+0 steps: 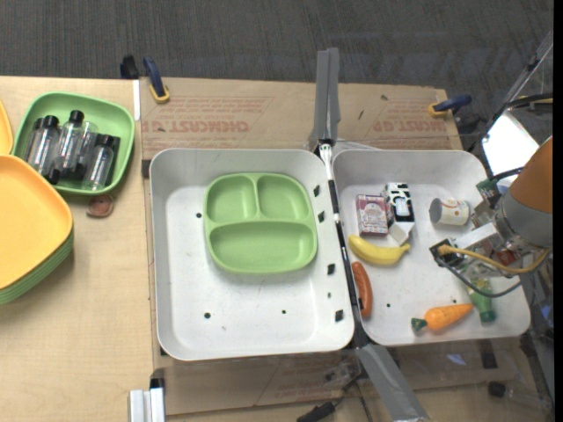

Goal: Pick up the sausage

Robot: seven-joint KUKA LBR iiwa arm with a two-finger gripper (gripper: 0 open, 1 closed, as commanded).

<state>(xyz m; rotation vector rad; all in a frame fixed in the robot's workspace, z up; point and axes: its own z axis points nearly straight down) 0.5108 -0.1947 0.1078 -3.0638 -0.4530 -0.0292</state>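
Observation:
The sausage (361,288) is a short red-orange link. It lies lengthwise against the left wall of the right bin (413,161), just below a banana (380,251). My gripper (476,273) hangs low over the right side of that same bin, well to the right of the sausage and apart from it. The wrist and its fittings hide the fingertips. Nothing shows between them.
The right bin also holds a pink box (372,214), a black-and-white pack (401,202), a white cup (449,210), a carrot (444,316) and a small green thing (484,308). A green divided plate (260,222) sits in the left bin (176,315). Bottles in a green tray (75,143) stand far left.

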